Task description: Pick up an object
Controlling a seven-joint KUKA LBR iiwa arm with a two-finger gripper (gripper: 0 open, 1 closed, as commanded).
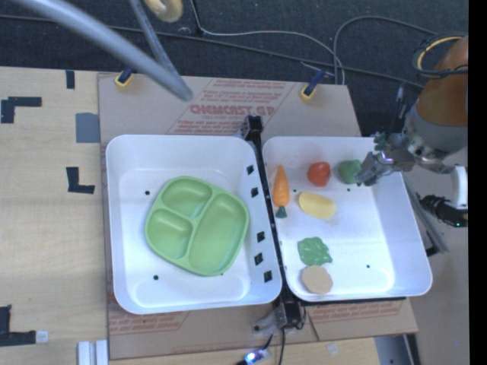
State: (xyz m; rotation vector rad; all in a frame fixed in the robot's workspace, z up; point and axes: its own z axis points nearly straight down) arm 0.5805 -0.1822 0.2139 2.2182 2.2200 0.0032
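Note:
The right bin (396,268) holds an orange carrot (281,185), a red tomato-like piece (319,173), a round green piece (348,170), a yellow oblong piece (316,204), a green leafy piece (313,250) and a tan round piece (316,280). My gripper (370,169) hangs over the bin's upper right part, right beside the round green piece. Nothing shows between its fingers.
The left bin (125,204) holds a green divided plate (198,224). A black clip strip (262,204) runs between the two bins. Cables (335,48) lie on the dark surface behind the bench.

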